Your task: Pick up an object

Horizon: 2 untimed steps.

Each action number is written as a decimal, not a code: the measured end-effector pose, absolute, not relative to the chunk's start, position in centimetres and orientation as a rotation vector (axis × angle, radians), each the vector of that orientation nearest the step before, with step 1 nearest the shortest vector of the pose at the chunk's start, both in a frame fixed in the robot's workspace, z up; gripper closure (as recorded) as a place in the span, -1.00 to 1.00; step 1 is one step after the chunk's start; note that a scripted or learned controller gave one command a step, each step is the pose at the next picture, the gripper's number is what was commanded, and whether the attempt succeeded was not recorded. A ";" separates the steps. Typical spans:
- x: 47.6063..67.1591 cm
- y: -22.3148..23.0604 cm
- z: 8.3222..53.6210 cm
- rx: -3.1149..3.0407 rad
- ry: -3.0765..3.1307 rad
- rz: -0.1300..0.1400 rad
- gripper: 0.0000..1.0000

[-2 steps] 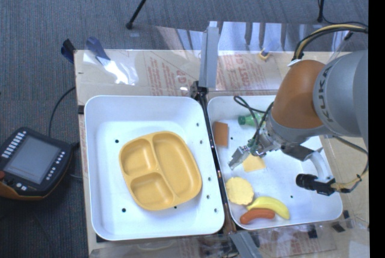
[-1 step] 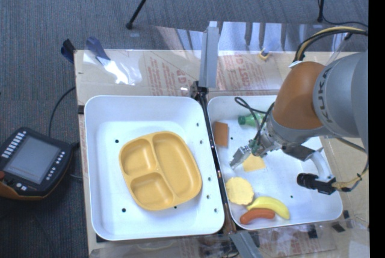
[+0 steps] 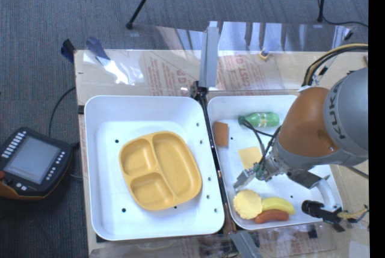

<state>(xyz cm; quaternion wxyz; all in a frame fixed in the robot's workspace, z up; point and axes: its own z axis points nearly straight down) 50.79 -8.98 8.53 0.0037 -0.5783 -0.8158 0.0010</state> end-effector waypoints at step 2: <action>59.2 -10.2 9.5 -2.003 -2.412 0.004 1.00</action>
